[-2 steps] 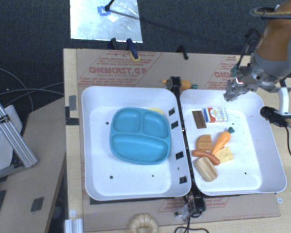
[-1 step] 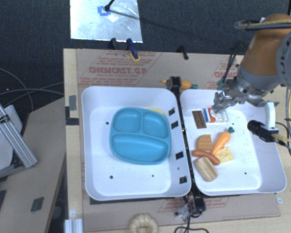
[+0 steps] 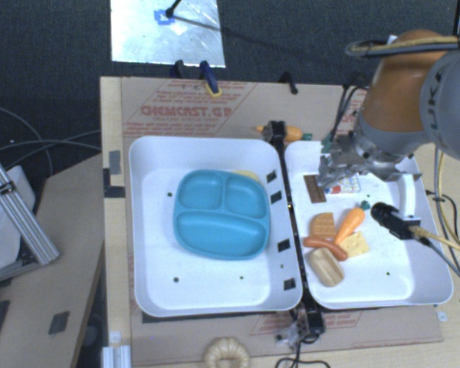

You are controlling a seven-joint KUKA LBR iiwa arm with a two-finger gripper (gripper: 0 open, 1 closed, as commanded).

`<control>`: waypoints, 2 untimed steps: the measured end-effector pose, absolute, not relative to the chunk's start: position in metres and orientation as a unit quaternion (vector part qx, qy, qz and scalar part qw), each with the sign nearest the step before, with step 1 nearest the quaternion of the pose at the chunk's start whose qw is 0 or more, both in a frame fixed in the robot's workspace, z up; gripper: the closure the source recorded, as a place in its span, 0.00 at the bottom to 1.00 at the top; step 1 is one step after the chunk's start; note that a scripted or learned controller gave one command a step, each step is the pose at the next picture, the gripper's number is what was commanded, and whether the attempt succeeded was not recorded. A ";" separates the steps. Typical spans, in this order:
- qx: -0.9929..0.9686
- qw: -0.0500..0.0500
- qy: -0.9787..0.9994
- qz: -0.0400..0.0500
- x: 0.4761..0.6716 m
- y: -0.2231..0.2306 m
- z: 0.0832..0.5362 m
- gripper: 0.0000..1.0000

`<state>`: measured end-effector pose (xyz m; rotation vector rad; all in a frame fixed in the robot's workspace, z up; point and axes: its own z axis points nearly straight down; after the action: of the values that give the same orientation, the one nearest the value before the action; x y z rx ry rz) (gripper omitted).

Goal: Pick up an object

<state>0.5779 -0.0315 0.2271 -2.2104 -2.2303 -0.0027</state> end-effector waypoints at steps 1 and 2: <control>-0.704 0.001 -0.710 0.000 0.546 0.007 0.216 1.00; -0.705 0.001 -0.709 0.000 0.503 0.036 0.222 1.00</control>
<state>0.5026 0.0361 0.2217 -2.2122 -2.2271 0.0009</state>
